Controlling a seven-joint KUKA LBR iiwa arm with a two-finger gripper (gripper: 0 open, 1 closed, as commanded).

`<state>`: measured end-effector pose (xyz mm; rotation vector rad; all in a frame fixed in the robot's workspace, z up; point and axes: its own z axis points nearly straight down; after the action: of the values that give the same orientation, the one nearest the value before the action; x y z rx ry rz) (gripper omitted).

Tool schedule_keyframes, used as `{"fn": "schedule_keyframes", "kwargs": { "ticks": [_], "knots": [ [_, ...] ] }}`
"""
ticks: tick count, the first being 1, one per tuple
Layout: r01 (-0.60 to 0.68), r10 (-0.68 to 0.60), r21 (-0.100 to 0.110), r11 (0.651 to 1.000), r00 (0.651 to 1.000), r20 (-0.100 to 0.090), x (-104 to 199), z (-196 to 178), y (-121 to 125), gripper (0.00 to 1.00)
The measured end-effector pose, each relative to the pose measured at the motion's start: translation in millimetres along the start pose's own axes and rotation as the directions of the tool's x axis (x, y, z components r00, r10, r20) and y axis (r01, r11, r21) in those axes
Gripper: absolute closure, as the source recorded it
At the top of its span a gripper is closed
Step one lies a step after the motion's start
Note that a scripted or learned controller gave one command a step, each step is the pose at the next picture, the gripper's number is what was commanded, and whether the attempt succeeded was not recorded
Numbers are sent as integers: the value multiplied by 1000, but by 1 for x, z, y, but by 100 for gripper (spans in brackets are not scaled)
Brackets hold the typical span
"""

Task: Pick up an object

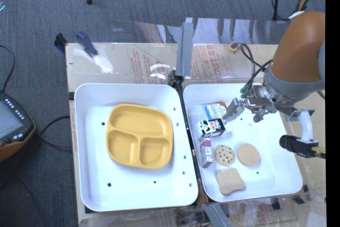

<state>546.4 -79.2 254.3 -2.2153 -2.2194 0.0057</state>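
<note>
Right-hand white bin [287,178]: gripper [229,112] is seen just right of the black-and-white carton [211,126]; finger state cannot be told.

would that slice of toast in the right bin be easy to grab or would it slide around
The toast lies flat on the smooth bin floor, so a push would probably slide it. It looks thin and stiff, likely light, a toy. Its low edge gives little to pinch. It won't roll.
</note>
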Motion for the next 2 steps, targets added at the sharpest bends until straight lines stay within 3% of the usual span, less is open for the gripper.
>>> {"fn": "schedule_keyframes", "kwargs": {
  "ticks": [1,2],
  "knots": [
    [-6,6,10,1000,1000,-3,-53,144,-71,0],
    [2,-2,-3,1000,1000,-1,-31,139,14,0]
  ]
}}
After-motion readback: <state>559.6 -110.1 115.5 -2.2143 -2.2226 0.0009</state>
